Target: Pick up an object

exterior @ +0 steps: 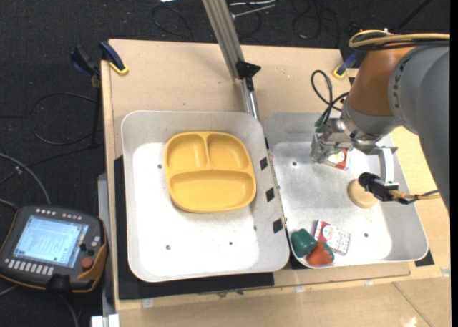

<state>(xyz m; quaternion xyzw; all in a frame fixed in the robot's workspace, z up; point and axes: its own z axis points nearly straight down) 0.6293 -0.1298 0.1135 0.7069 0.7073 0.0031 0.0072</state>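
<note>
1. The gripper point(330, 151) is low over the far part of the right bin point(408, 247); I cannot tell its state.
2. A red-and-white object point(341, 160) lies touching it.
3. A tan disc point(361, 194) sits just nearer.
4. A yellow divided plate point(210, 172) rests in the left bin point(143, 247).

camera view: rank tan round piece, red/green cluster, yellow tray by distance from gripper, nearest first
From the gripper:
1. tan round piece, right bin, just below-right of it.
2. red and green cluster, right bin's lower-left corner.
3. yellow divided tray, left bin.
</note>
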